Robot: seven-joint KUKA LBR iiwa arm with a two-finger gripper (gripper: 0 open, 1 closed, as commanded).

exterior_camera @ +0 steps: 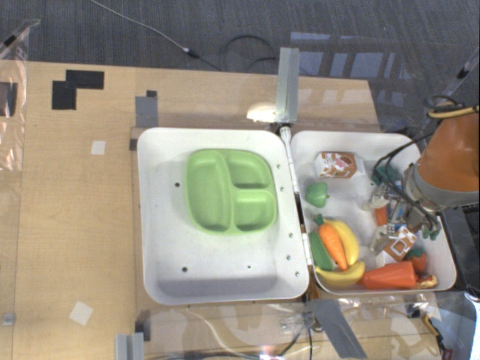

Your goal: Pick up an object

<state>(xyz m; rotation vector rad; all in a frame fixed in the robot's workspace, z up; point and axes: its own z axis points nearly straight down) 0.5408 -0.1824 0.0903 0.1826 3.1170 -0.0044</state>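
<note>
My gripper [391,217] hangs low over the right side of the right bin [352,142], reaching in from the right below the arm's orange band [452,161]. Just under it lie a small orange-and-white carton [400,243] and a small orange piece [381,216]; I cannot tell whether it touches either one. In the same bin are a brown-and-white packet [335,165], a green pepper [317,194], a small carrot [331,246] lying on a banana [346,265], and a large orange carrot [390,276] along the front wall.
The left bin [161,201] holds a green divided plate [229,190]. A metal post [287,85] stands behind the seam between the bins. Cables hang around the wrist at the right bin's right wall.
</note>
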